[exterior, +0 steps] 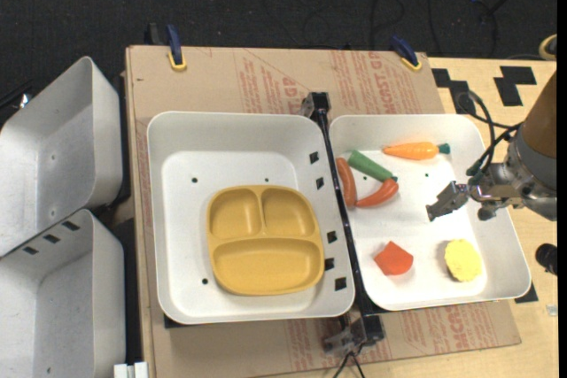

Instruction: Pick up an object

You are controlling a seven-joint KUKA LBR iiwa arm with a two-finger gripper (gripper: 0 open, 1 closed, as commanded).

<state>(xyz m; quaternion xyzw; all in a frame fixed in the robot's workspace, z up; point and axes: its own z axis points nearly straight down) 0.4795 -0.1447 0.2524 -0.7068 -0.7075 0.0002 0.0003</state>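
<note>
Gripper (pixel 448 201) hung over the right bin (pixel 505 279), near its right wall; couldn't tell how far the claw was open, nothing visibly in it. Below it: yellow round piece (pixel 462 260) and red block (pixel 394 258). Up-left: carrot (pixel 415 150), green pepper (pixel 370 165), red chilli (pixel 377 194). Left bin (pixel 177 190) held a yellow divided plate (pixel 264 239).

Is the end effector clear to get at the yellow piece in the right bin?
Probably yes. The end effector hovers in the right bin, just above the yellow piece, with bare bin floor between them. The red piece lies apart to its left.
</note>
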